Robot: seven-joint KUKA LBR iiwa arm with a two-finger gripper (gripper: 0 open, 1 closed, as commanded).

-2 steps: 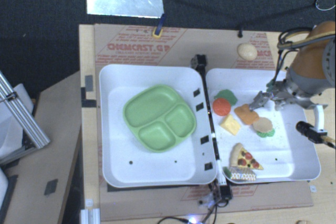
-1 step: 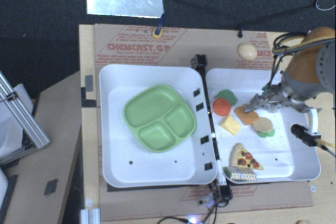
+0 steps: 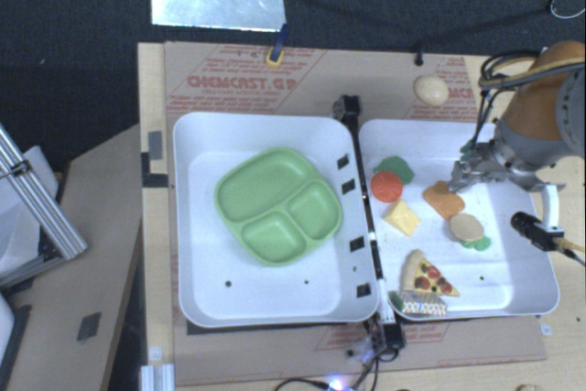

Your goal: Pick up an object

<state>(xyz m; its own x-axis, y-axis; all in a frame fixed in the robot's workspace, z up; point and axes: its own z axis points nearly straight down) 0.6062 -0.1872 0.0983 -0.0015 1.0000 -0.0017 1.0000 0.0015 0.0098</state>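
The right bin (image 3: 522, 284) holds several toy foods. A red tomato on a green leaf (image 3: 387, 184) lies at its left. Near it are a yellow cheese wedge (image 3: 401, 218), an orange toast piece (image 3: 444, 200), a round bun with green lettuce (image 3: 468, 229) and a pizza slice (image 3: 427, 274). My gripper (image 3: 465, 171) hangs low over the bin's upper right part, just above and right of the orange toast piece. Nothing is seen held in it.
The left bin (image 3: 197, 284) carries a green divided plate (image 3: 277, 206). A beige egg-shaped object (image 3: 430, 89) rests on the cardboard behind the right bin. A striped item (image 3: 418, 306) lies at the right bin's front edge. A black part (image 3: 537, 231) juts from the arm over the bin's right side.
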